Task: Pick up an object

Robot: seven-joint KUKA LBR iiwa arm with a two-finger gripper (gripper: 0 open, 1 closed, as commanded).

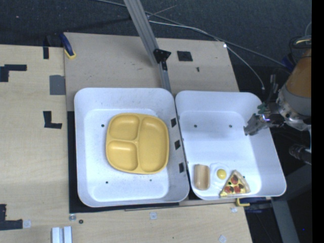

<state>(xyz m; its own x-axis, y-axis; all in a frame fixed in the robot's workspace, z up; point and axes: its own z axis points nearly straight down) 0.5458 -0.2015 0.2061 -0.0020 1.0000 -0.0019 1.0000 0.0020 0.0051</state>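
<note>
Three small toy foods are seen in the right bin (228,105): a tan bread-like piece (201,176), a fried egg (220,174), a pizza slice (235,184) w/ red toppings, all crowded along the near wall by the front-right corner. The rest of that bin's floor is left open. A yellow divided plate (137,143) is seen in the left bin (91,135). The gripper (251,127) is seen at the right rim, well apart from the foods; its state can't be told

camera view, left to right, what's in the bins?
Yellow divided plate in the left bin → in the right bin: brown toast piece → fried egg → pizza slice → hand over the right bin's right side.
</note>
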